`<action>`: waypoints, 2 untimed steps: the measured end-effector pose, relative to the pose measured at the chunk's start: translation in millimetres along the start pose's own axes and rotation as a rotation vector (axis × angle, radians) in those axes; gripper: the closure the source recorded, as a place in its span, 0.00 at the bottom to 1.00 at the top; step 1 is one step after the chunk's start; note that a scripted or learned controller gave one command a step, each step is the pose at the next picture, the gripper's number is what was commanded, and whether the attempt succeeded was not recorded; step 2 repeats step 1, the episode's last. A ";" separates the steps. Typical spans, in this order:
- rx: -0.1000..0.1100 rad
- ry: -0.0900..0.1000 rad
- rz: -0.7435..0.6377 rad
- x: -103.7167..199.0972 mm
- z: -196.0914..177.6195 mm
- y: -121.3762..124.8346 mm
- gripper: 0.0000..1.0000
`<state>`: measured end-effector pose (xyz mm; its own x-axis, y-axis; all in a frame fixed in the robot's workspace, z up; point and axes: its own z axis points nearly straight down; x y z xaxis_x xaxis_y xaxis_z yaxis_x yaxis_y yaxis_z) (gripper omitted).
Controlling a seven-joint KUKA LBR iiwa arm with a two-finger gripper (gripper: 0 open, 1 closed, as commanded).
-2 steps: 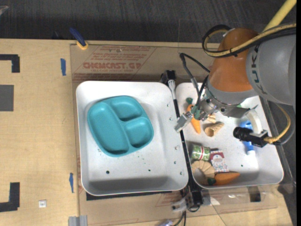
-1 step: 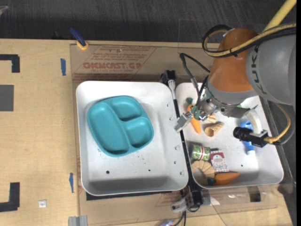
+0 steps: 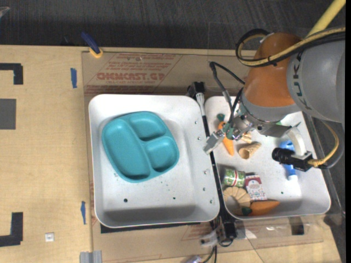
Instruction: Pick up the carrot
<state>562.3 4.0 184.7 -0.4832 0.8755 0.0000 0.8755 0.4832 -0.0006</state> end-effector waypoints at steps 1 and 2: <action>0.000 0.000 0.000 0.0 0.0 0.0 0.00; 0.000 0.000 0.000 0.0 0.0 0.0 0.00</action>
